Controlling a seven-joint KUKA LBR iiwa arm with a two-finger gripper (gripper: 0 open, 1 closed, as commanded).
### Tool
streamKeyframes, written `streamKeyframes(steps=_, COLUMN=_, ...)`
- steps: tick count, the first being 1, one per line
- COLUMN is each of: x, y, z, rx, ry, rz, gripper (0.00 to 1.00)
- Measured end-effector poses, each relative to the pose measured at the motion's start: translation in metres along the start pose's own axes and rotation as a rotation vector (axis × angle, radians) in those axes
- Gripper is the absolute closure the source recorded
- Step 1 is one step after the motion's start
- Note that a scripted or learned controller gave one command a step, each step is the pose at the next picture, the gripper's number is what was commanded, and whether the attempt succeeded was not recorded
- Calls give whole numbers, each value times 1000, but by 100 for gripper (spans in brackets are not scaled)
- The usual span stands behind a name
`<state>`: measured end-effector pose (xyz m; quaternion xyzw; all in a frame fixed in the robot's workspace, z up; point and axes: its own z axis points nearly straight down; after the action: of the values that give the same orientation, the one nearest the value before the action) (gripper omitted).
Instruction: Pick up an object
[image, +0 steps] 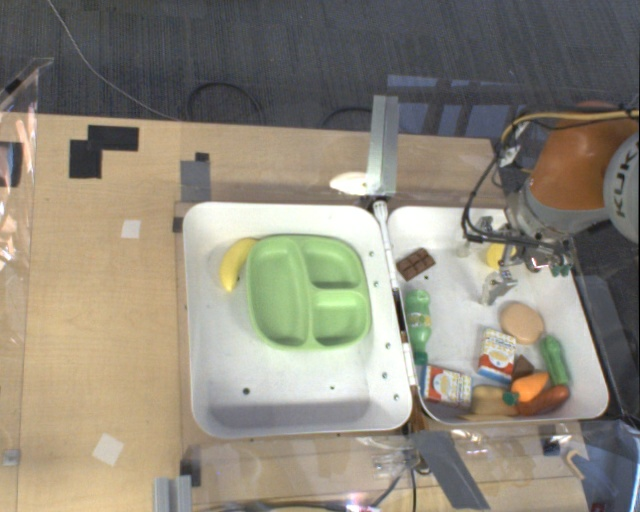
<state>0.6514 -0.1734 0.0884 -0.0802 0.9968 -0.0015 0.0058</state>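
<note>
My gripper (499, 287) hangs over the upper right part of the right bin (450, 235), below the orange-banded wrist (570, 165). A small yellow object (493, 256) lies just behind it, partly hidden by the gripper body. A tan round bun (521, 322) sits a short way below and to the right of the gripper. A brown chocolate bar (415, 264) lies to its left, with a green bottle-shaped item (417, 320) along the bin's left wall. Nothing shows in the gripper's grasp.
The right bin's lower corner holds a small carton (497, 355), a green vegetable (555, 360), a carrot (530, 386), a box (447, 384) and a potato (487, 400). In the left bin (210, 330) are a green divided plate (305, 290) and a banana (235, 262).
</note>
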Motion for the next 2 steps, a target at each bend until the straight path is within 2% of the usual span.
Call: streamKeyframes(steps=2, x=100, y=38, z=-4, rx=0, ry=-5, rz=47, gripper=0)
